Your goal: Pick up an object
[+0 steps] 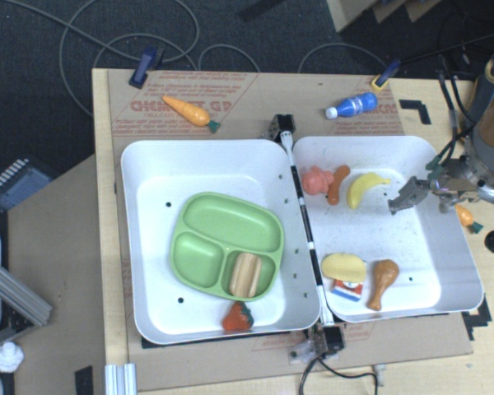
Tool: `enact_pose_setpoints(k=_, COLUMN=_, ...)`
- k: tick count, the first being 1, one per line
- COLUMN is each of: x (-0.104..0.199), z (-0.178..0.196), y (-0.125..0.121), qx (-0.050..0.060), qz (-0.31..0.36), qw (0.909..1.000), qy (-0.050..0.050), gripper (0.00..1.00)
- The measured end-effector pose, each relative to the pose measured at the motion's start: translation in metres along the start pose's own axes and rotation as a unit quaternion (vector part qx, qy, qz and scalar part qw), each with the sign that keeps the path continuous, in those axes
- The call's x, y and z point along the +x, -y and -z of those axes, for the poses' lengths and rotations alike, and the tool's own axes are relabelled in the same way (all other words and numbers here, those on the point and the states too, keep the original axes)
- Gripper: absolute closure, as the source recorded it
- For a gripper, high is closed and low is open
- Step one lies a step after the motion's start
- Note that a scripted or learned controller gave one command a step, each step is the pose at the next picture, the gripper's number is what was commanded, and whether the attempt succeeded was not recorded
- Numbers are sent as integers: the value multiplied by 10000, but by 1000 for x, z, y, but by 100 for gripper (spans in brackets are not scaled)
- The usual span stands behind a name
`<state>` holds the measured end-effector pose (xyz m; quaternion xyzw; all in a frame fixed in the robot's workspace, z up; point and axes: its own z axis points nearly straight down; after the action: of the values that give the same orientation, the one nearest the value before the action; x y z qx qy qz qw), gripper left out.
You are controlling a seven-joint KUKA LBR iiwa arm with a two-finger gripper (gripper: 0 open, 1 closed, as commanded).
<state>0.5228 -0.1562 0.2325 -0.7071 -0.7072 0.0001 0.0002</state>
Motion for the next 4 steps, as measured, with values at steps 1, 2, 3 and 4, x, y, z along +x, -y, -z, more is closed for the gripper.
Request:
enact_pose_setpoints(k=1, x=35, z=-43, y=-46, qx=-7, qz=6, qw=10000, qy=1, gripper=0)
enact_pose_setpoints(k=2, x=63, z=-147, y=-91, qx=20, qz=3, qw=10000, qy=-6, gripper=0)
enact_pose_setpoints(k=3, x=62, z=-135, y=-93, qx=3, qz=1, qw=10000, qy=-1, gripper=100)
enact_pose_setpoints(k=4, x=62, z=-135, y=-93, qx=4, qz=-1, qw=10000, qy=-2, gripper=0)
